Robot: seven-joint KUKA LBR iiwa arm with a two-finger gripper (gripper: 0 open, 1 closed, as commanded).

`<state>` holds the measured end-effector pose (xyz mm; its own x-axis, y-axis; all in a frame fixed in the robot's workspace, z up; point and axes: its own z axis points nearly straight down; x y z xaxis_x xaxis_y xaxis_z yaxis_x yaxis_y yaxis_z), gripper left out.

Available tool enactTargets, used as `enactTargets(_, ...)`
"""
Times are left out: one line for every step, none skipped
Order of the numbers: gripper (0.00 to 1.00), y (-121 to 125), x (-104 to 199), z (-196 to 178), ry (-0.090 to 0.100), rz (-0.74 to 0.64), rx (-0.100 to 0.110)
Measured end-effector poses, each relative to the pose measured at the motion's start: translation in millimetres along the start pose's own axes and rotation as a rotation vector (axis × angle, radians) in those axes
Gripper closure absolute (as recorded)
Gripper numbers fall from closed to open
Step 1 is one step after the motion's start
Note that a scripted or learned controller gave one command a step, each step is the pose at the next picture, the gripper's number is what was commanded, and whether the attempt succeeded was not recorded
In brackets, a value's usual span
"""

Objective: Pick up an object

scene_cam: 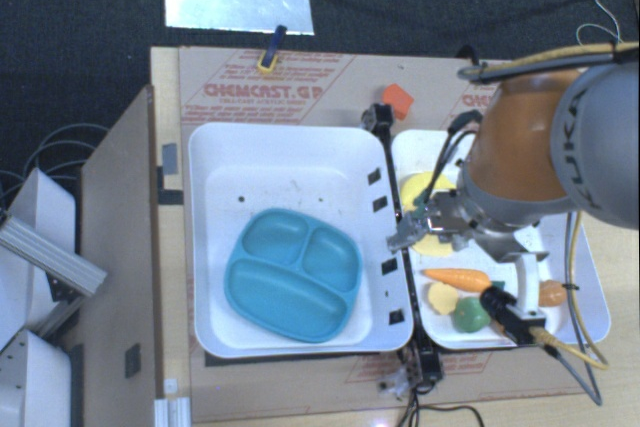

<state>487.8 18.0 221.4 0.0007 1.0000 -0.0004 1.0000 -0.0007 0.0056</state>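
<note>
The arm [540, 145] leans low over the right bin [598, 315], where the loose items lie clustered: a carrot [455, 278], a green piece [470, 316], a pale yellow lump [441, 297] and a yellow one [418, 187] partly under the wrist. The claw [425, 227] sits by the yellow item, apparently lining up a grasp; whether it is spread or closed I cannot tell. A blue divided tray [292, 272] rests in the left bin [215, 165].
</note>
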Motion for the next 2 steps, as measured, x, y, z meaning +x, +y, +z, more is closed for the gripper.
enactTargets(0.00,-2,50,39,0.002,-0.008,0.009)
enactTargets(0.00,0,-8,4,-0.001,0.002,0.001)
